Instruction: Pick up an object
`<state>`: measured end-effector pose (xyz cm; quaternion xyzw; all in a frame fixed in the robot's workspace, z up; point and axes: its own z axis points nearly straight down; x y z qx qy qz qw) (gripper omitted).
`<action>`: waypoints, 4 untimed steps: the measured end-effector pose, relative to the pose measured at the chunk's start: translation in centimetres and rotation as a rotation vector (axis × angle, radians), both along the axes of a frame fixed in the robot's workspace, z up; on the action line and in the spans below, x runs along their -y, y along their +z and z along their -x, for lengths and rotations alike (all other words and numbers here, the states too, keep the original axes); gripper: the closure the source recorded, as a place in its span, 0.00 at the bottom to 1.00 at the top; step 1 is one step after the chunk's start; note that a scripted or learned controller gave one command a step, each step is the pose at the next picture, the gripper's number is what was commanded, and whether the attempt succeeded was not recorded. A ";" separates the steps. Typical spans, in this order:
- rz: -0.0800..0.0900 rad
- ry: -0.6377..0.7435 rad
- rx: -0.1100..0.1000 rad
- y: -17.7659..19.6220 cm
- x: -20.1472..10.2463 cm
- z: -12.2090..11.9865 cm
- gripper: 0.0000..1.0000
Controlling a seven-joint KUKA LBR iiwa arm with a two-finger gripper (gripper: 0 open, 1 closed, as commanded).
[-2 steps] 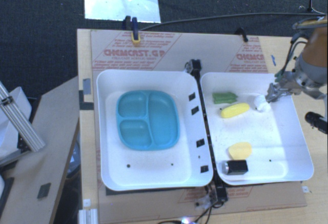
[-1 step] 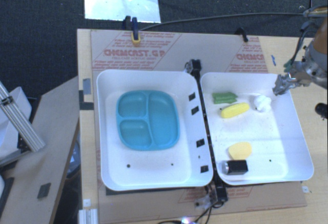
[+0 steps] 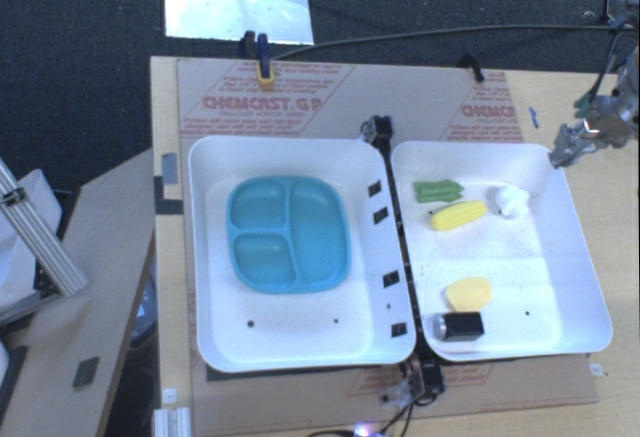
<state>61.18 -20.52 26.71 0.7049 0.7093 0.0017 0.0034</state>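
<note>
The right bin (image 3: 560,255) holds a green piece (image 3: 438,191), a yellow corn-like piece (image 3: 459,216), a small white lump (image 3: 511,200), a yellow block (image 3: 468,293) and a black box (image 3: 461,326). My gripper (image 3: 568,150) hangs at the far right, just past the right bin's upper right corner, well apart from every object. Nothing shows between its tips.
A blue divided plate (image 3: 289,232) lies in the left bin (image 3: 215,185). Black clips (image 3: 384,215) line the divider between the bins. A clamp (image 3: 263,60) stands at the board's back edge, and a cable runs across behind the bins.
</note>
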 end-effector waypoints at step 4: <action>-0.004 0.003 -0.006 -3.8 -20.2 -0.6 1.00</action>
